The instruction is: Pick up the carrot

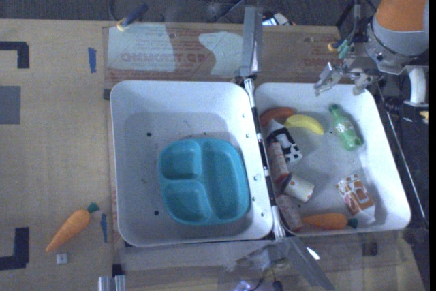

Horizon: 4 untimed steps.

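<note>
A wooden bench on dark carpet bears two white bins side by side; the right bin (392, 174) holds a carrot (327, 221) lying flat against its wall at about six o'clock, green tip toward the corner, beside a small carton (355, 193); the gripper (344, 78) hovers over the bin's twelve o'clock rim, jaws spread apart and holding nothing; the carrot looks like light, stiff, smooth plastic, likely slippery, so the thick orange middle, taken across its width, seems the safest hold; another carrot (68, 229) lies outside on the bench.

arm (403, 3) cropped at frame corner
</note>
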Available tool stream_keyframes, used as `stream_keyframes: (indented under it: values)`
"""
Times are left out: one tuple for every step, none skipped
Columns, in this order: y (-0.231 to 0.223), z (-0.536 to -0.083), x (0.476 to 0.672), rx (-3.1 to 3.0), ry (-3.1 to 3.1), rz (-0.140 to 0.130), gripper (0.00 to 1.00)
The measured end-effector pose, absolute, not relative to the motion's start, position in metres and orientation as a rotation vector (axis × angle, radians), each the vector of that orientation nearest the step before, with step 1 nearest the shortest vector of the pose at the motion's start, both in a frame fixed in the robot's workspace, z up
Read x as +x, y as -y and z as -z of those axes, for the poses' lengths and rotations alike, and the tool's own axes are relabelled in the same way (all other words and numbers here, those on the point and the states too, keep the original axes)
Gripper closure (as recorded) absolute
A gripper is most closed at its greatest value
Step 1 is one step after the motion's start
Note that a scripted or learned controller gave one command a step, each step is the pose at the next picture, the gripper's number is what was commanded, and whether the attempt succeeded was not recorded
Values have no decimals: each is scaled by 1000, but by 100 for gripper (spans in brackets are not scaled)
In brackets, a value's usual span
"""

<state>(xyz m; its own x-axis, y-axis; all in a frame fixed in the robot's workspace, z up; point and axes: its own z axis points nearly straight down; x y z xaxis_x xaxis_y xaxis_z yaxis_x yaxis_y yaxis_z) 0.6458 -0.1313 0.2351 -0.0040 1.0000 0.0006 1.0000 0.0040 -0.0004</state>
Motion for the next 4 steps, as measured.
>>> stream_keyframes:
  values:
    - [158, -163, 607, -1651, 2672, 1, 0]
    - [176, -126, 532, -1240, 2888, 2, 0]
    - [182, -88, 494, -676, 3077, 2, 0]
    - [224, -165, 481, -589, 3092, 0, 0]
